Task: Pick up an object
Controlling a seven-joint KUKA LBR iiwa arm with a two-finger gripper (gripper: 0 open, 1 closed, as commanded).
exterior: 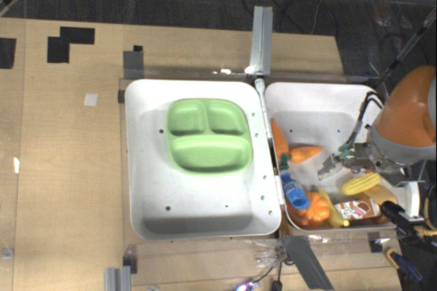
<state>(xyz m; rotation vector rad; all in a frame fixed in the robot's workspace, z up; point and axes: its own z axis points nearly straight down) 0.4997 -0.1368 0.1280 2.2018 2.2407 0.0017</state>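
The right bin point(315, 97) holds several toy foods in its near half. A long orange carrot point(278, 139) lies along the left wall, with a second orange piece point(304, 154) beside it. Nearer the front are a blue object point(295, 194), an orange fruit point(315, 210) and a brown bottle with a label point(359, 209). My gripper point(332, 167) hangs low over the bin's middle right, just left of a yellow corn-like piece point(360, 183) that lies under the wrist. Nothing is seen held.
The left bin point(145, 146) holds a green divided plate point(208, 134). A metal post point(261, 37) stands at the back between the bins. The arm's orange band point(413, 108) looms over the right bin's right wall. The bench is bare wood to the left.
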